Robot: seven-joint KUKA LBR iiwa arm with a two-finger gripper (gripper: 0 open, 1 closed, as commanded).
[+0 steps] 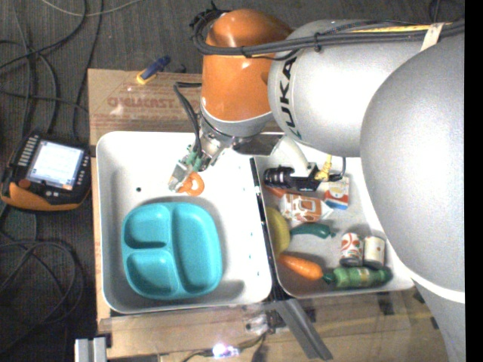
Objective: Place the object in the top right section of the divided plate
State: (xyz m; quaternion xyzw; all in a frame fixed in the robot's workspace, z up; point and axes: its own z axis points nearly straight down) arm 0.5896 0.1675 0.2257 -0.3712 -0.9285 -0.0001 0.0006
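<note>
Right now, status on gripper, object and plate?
Gripper above left bin. Small orange object at fingertips, grasp unclear. Teal divided plate just below.

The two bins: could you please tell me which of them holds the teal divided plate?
The left bin holds the teal divided plate; the right bin holds food items instead, such as a carrot.

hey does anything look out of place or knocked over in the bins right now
Mostly tidy. The teal divided plate lies flat in the left bin. A small orange object lies on the bin floor just off the plate's upper edge, right at the gripper. The right bin's items are heaped loosely.
</note>
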